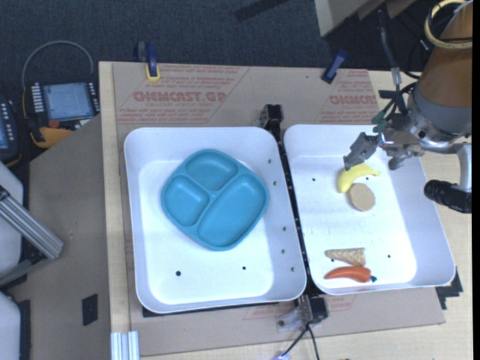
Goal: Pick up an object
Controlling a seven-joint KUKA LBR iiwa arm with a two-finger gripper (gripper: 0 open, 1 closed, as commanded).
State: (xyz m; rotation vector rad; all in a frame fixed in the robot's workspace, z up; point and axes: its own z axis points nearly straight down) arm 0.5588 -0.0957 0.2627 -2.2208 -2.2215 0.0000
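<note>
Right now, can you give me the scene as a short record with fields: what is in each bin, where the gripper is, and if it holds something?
left bin: one blue divided plate, near the middle
right bin: banana, round tan piece, tan wedge, orange carrot
banana and round tan piece: touching or nearly so, in the far half
wedge and carrot: side by side at the near edge
gripper: above the far part of the right bin, just over the banana
held: nothing seen between the fingers
</note>
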